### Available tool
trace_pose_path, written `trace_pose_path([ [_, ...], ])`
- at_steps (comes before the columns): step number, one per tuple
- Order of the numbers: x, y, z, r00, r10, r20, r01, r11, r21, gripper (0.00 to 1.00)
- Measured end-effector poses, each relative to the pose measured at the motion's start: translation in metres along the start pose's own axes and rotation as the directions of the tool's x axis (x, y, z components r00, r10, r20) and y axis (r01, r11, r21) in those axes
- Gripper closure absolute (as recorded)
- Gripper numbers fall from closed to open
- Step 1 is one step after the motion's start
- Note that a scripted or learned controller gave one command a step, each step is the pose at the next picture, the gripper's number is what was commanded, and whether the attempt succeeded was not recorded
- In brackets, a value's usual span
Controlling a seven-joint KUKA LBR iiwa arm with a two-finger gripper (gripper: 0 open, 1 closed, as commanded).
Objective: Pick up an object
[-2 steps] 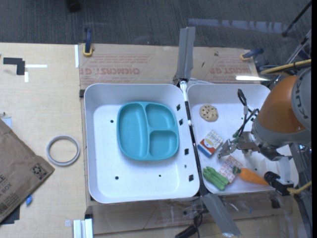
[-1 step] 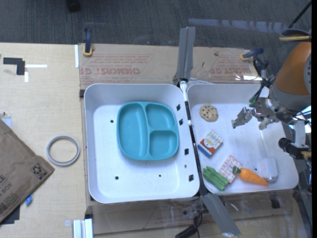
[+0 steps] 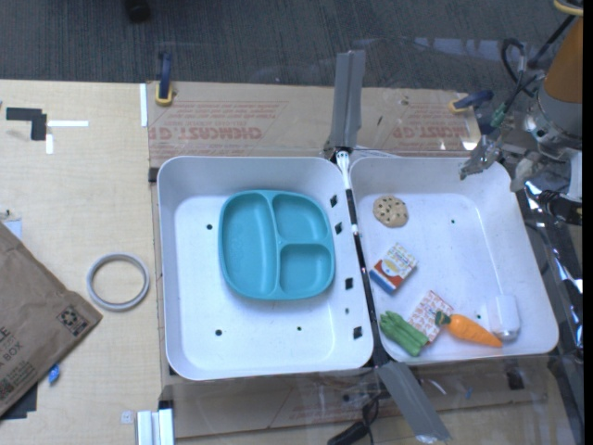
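A pale wooden tabletop [image 3: 74, 202] sits above dark carpet and carries two shallow white bins side by side on brown cardboard. The left bin [image 3: 185, 276] holds one teal divided plate [image 3: 276, 245] with three compartments. The right bin [image 3: 491, 239] holds six things: one chocolate-chip cookie [image 3: 390, 211] near its far left, one small red-and-white carton [image 3: 394, 268] below it, one green pea pod [image 3: 403, 332] at the near left, one patterned packet [image 3: 429, 311] just beside it, one toy carrot [image 3: 471, 331] and one white block [image 3: 505, 315] near the right wall. The carrot lies flat, its long axis roughly left to right, green top toward the packet and tip toward the near right. The claw [image 3: 482, 160] hangs over the right bin's far right corner, well apart from the carrot; whether it is open or closed cannot be told. One tape ring [image 3: 118, 280] lies left of the bins
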State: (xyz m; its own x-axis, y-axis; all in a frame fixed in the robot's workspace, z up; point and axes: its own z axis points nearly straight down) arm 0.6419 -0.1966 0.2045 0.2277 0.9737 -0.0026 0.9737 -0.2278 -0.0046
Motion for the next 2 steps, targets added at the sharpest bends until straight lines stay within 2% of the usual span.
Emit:
trace_pose_path([
  [1, 0.061, -0.009, 0.094, 0.985, -0.17, -0.001, 0.17, 0.985, 0.002, 0.0],
  [2, 0.106, -0.007, 0.099, 0.81, -0.587, -0.001, 0.587, 0.81, -0.001, 0.0],
])
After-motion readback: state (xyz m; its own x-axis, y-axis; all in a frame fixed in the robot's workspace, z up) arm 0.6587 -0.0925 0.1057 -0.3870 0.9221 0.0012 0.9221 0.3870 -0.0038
